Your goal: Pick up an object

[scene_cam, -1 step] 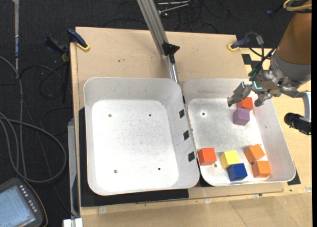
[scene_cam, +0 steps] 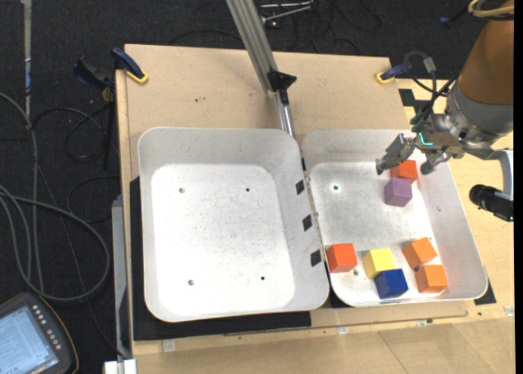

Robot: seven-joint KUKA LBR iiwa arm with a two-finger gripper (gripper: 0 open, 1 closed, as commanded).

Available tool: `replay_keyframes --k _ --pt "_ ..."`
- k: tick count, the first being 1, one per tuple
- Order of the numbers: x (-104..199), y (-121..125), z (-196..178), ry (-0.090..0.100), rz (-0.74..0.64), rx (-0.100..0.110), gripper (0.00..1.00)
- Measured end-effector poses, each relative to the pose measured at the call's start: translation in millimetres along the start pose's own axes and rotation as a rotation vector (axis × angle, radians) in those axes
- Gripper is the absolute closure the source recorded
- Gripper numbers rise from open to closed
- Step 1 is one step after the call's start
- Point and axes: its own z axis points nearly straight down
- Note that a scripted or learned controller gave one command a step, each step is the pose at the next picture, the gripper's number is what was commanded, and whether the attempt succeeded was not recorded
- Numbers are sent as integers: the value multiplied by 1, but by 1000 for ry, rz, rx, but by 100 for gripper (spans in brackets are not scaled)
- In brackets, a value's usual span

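My gripper (scene_cam: 404, 165) hangs over the far part of the right bin (scene_cam: 359, 176), with its two fingers spread wide, so it is open. A small orange cube (scene_cam: 405, 171) shows between and just below the fingertips; the fingers are apart from its sides. A purple cube (scene_cam: 398, 191) lies right in front of that orange cube, touching or nearly touching it. Whether the orange cube rests on the bin floor I cannot tell for sure.
Near the right bin's front edge lie an orange cube (scene_cam: 341, 256), a yellow cube (scene_cam: 378, 262), a blue cube (scene_cam: 391, 282) and two more orange cubes (scene_cam: 419, 251) (scene_cam: 431, 278). The left bin (scene_cam: 163, 201) stands beside it. A metal pole (scene_cam: 249, 21) slants in from behind.
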Motion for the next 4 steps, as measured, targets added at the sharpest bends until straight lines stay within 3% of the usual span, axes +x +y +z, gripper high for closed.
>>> replay_keyframes --k 1,3,4 --pt "5 -4 45 0 1 4 0" --pt "8 -20 169 1 2 7 0" --pt "7 -17 155 0 2 -1 100"
